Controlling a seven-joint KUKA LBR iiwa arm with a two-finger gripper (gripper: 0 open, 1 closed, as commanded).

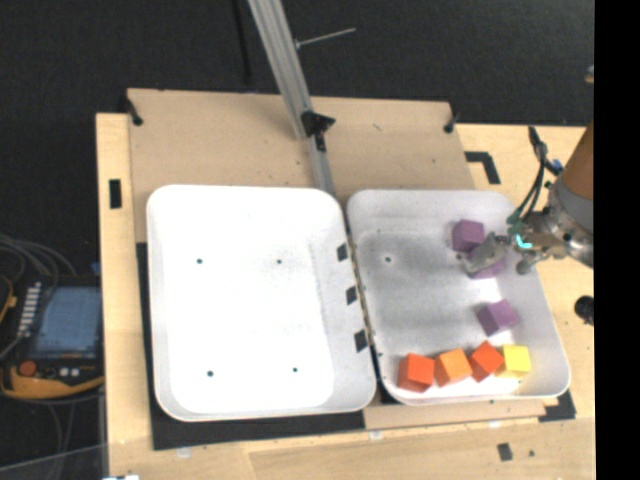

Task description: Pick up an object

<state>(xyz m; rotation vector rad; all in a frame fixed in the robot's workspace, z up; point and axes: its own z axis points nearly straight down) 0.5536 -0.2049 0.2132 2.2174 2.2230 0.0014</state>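
Observation:
The right bin [420,298] holds several small blocks. A purple block [467,234] lies near its back right, and a second purple block [497,316] lies further forward. Along the front wall sit a red-orange block [416,371], an orange block [453,365], another red-orange block [487,358] and a yellow block [517,358]. My gripper [506,258] reaches in from the right and hangs low, just right of and in front of the back purple block. It stands open, with nothing seen held between its fingers. A purple patch shows under the left finger [487,256].
The left bin [250,298] lies beside the right one, with a divider [357,298] between them. A slanted metal rail [290,78] runs from the back of the bench. The arm's wrist [570,218] overhangs the right bin's right rim.

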